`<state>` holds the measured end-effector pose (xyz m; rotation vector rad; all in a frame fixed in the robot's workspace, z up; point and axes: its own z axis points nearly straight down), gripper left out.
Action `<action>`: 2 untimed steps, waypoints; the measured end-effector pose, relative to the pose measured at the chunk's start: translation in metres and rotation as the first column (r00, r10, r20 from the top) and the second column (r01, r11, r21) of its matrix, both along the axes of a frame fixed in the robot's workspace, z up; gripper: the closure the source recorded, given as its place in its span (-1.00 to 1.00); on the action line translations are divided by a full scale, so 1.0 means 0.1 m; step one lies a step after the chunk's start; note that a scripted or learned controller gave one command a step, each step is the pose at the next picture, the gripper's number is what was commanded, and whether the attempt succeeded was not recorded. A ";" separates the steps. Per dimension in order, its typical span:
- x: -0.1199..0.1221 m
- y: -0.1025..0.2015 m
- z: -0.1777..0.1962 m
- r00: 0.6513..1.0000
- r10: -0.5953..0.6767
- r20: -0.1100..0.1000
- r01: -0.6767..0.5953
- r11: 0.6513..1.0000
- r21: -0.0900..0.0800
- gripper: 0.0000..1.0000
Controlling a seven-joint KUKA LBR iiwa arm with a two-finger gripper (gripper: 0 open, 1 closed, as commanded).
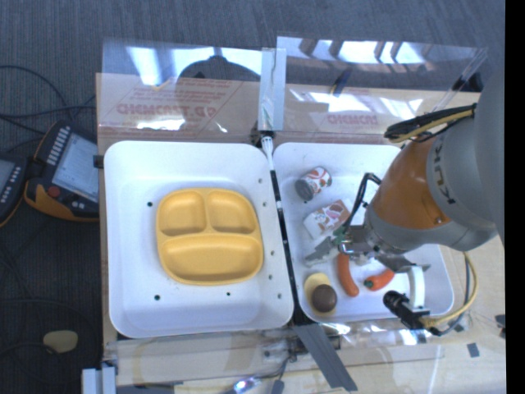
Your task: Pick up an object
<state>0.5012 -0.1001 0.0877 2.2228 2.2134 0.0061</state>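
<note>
Gripper (351, 249) is down inside the right bin (439, 298), low over the toys, and from my screen I cannot tell how it is set, because the grey wrist and orange band sit over it. Nothing shows as held.

Camera view: the nearest candidate is the orange hot dog (348, 274), lying directly on the near side of the gripper, almost touching it, with its long axis running far-to-near and tilted slightly right. A small carrot (379, 281) lies just right of it. A chocolate-topped pastry (321, 294) sits at the near left corner of that bin. On the far side of the gripper is a small printed carton (326, 217), and beyond it a tipped can (312, 184). The left bin (131, 220) carries a yellow divided plate (210, 235), well apart from the arm.

I judge the hot dog the likeliest target: a short shift toward the near side, closing across its narrow width.
</note>
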 end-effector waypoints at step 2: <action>0.07 0.67 0.95 0.976 -0.216 -0.010 0.216 0.976 -0.003 1.00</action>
